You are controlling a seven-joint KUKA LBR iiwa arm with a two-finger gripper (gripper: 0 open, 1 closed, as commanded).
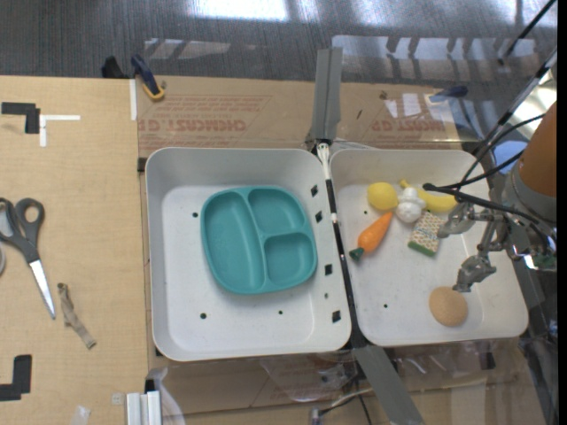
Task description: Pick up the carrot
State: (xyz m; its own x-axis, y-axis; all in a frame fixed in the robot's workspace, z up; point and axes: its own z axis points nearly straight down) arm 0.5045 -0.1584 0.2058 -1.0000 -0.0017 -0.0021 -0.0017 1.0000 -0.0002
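The metal two-finger gripper (469, 277) is hanging at the right of the frame over the right white bin (399, 326), and honestly I can't tell its state. The small orange carrot (375, 233) is lying mid-frame near that bin's left wall, well apart from it

Teal tray (260, 239) left bin; scissors (29, 246) on bench.

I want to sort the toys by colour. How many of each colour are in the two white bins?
Teal: 1, the divided plastic plate
Orange: 1, the toy carrot
Yellow: 2, the round lemon and the banana
White: 1, the garlic bulb
Tan: 1, the egg-shaped ball
Patterned: 1, the small packet
Total: 7
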